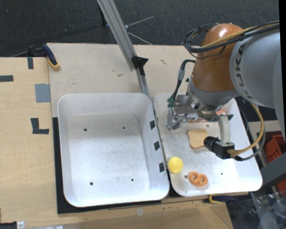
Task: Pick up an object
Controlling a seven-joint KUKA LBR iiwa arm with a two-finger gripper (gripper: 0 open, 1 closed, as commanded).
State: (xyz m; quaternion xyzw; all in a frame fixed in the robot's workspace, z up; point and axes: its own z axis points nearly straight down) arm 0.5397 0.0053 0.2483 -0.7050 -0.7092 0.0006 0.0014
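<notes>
The claw [174, 118] is hanging over the right bin [246, 175], its state unclear. Toast [198, 138] is lying just beside it; lemon [175, 164] and pretzel [198, 179] nearer the bin's front.

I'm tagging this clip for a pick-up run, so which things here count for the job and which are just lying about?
For the job:
- gripper, over the right bin
- yellow ball
- slice of toast
- orange pretzel

Just lying about:
- left bin
- metal pole
- clamp on the bench
- grey tape patch
</notes>
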